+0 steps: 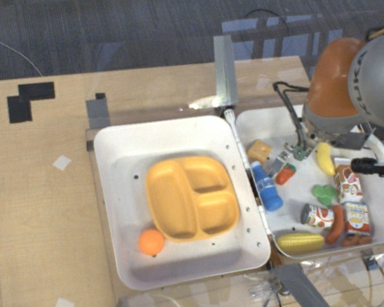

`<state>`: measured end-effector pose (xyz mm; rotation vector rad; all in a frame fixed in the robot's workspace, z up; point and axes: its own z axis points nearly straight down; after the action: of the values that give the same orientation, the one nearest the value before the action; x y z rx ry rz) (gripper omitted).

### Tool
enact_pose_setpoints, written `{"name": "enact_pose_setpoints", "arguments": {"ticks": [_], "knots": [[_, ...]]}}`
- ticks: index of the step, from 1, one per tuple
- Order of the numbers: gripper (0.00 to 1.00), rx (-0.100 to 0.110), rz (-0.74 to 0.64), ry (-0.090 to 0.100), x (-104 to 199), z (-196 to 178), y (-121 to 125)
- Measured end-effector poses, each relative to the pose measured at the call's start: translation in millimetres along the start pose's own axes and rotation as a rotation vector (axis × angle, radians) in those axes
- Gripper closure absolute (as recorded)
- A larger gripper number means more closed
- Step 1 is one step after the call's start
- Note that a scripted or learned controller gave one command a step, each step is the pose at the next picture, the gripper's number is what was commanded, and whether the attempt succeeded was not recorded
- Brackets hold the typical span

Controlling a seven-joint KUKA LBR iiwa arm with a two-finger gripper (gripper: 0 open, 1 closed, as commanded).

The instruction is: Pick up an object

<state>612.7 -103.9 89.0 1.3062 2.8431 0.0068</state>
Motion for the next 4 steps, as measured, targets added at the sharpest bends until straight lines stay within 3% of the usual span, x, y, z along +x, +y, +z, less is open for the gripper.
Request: {"name": "enact_pose_setpoints", "arguments": {"ticks": [1,2,3,4], "knots": [[1.00,-0.008,-0.010,-0.009,-1.6,-14.9,3.9],[0.00,-0.007,-0.010,-0.008,-1.1,-14.0,3.7],[0.00,0.004,-0.088,-0.004,-49.9,-81.4,-88.8],[0.00,0.004,-0.096,0.003,-45.7,-78.2,-84.3]]}}
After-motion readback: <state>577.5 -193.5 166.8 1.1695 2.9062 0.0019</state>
